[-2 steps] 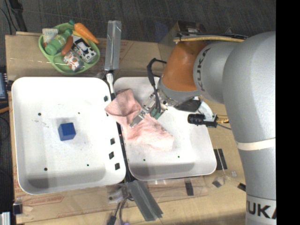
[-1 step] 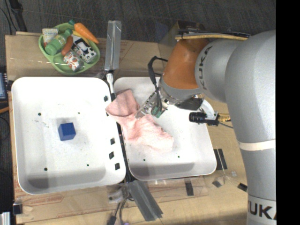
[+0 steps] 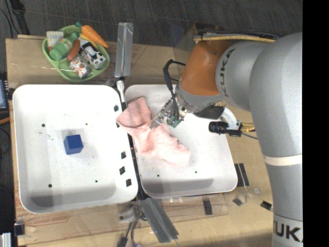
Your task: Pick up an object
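In the camera view, the end effector (image 3: 165, 118) sits low in the right-hand shallow white bin (image 3: 216, 181), right at the crumpled pink cloth (image 3: 154, 133); whether it is open, closed or gripping the fabric I cannot tell, since the wrist hides its tip. To do this step well, it should probably pinch a raised fold and lift straight up, clear of the wall. The cloth is soft and rumpled, its upper corner draped over the divide towards the left-hand white bin (image 3: 31, 153), where a small blue cube (image 3: 73, 144) lies.
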`<state>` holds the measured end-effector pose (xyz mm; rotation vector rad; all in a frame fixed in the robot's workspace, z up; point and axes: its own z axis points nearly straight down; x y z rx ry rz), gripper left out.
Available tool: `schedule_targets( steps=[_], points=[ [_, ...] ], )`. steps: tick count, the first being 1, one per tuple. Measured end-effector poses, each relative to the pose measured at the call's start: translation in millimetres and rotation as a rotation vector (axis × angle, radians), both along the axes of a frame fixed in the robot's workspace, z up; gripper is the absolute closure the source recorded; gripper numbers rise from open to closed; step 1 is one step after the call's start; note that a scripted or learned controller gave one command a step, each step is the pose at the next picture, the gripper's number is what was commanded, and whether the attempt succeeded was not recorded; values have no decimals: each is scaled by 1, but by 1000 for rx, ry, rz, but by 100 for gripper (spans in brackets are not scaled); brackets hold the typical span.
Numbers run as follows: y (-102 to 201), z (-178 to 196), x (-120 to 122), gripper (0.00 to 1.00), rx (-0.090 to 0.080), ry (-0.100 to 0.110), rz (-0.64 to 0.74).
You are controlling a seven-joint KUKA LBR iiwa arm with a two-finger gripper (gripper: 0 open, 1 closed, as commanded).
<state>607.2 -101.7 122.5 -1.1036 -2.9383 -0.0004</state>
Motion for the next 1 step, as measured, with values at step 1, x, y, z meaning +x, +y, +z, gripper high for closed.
schedule_targets(
  steps=[1],
  points=[
    [40, 70, 29, 100, -2, -2, -151]
  ],
)
